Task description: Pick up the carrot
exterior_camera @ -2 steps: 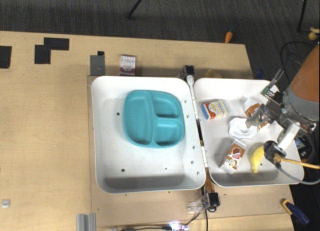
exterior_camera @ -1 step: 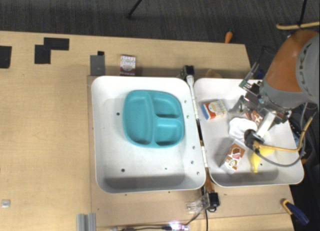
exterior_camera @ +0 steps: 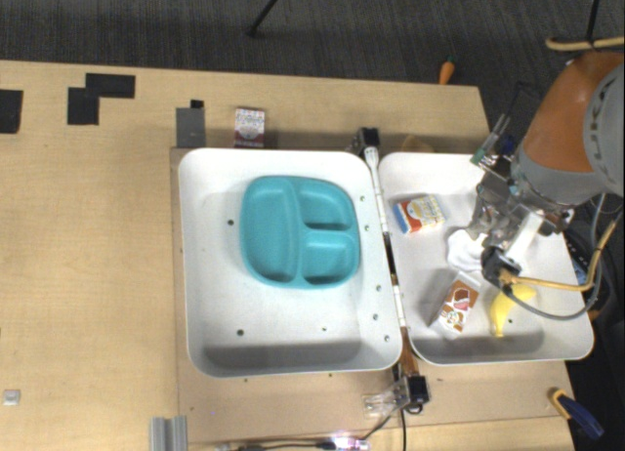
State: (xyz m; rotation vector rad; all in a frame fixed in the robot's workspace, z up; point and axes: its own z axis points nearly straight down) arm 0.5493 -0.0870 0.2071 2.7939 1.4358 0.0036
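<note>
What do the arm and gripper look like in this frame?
The arm is a rounded grey shell with a broad orange band above the wrist. The gripper is a compact silver-grey metal assembly with darker parts. No markings are legible.

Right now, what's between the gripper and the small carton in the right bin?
A crumpled white item lies between the gripper and the small carton, on the floor of the right bin, seen in the camera view.
</note>
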